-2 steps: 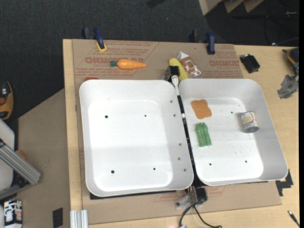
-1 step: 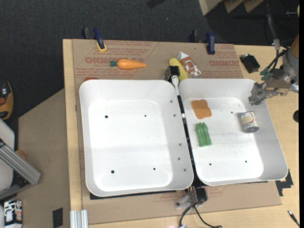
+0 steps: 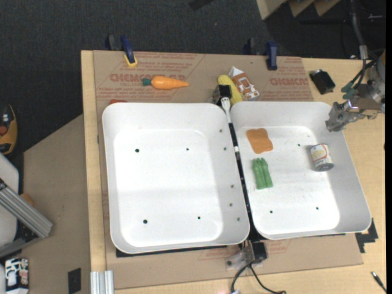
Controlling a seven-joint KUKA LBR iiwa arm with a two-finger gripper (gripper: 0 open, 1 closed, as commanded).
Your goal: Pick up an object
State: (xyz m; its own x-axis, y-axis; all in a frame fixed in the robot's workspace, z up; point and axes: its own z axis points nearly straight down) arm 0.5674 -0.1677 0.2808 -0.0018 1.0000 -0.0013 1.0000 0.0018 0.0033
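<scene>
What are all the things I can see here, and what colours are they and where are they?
bins: two, white, side by side on the bench
toast slice: one, orange-brown, right bin, upper left part
green beans: one bunch, green, right bin, just below the toast slice
can: one, silver with a label, lying in the right bin's right part
carrot: one, orange with green top, on the board behind the left bin
clamps: two, blue, at the board's far edge
gripper: one, grey, over the right bin's upper right corner
</scene>
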